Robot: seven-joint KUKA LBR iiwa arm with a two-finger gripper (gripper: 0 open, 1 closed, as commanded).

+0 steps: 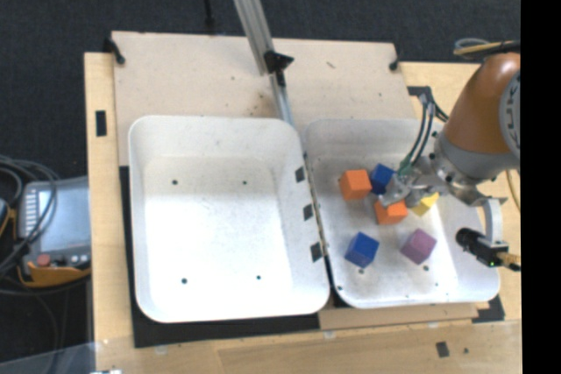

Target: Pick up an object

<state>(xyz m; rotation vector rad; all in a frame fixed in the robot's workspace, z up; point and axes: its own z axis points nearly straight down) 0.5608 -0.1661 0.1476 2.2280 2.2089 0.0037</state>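
Orange cube (391,210) sits under the fingers (401,193); grip state unclear, matte blocks in smooth white bin (351,298)

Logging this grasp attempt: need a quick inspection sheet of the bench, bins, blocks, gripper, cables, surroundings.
Surface: bench bears left bin and right bin.
Job's things: in right bin, orange cube, blue cube, small orange block, yellow block, blue block, purple cube.
Clutter: nothing seen.
Grippers: gripper low among the upper blocks.
Cables: bundle along arm; loops at left.
Surroundings: slanted metal rail; handheld controller.
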